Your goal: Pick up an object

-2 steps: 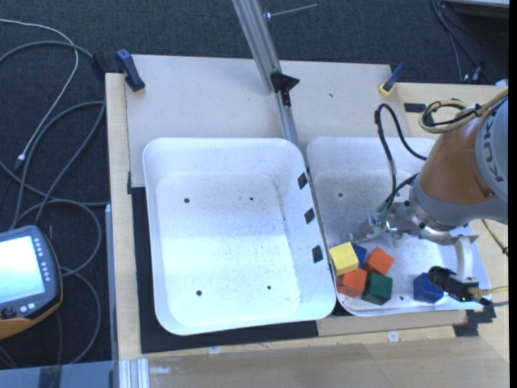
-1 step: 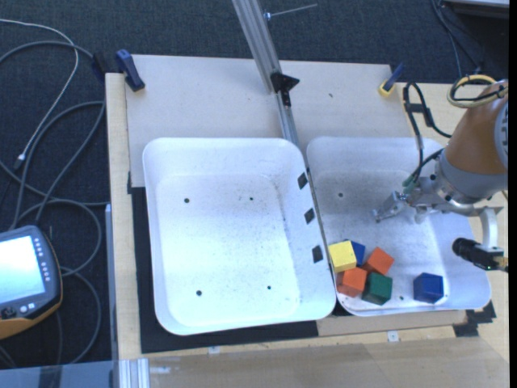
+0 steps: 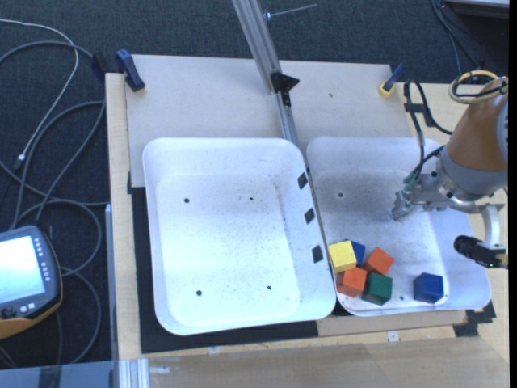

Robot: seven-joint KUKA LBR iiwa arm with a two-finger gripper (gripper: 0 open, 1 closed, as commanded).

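The right bin (image 3: 355, 168) holds several blocks near its front edge: a yellow block (image 3: 342, 255) resting against a blue block (image 3: 358, 251), two orange blocks (image 3: 380, 259) (image 3: 351, 281), a dark green block (image 3: 376, 288) and a separate blue block (image 3: 429, 287) further right. My gripper (image 3: 401, 206) hangs over the middle right of this bin, behind the blocks and apart from them. Nothing shows between its fingers. The grey arm with its orange band (image 3: 477, 140) reaches in from the right.
The left bin (image 3: 161, 164) sits beside the right one, with small black clips (image 3: 308, 215) along the shared wall. A metal pole (image 3: 258, 39) slants over the bench at the back. Blue (image 3: 129, 69) and yellow (image 3: 392, 79) clamps hold the board's rear corners. A pendant (image 3: 24, 277) lies at the far left.
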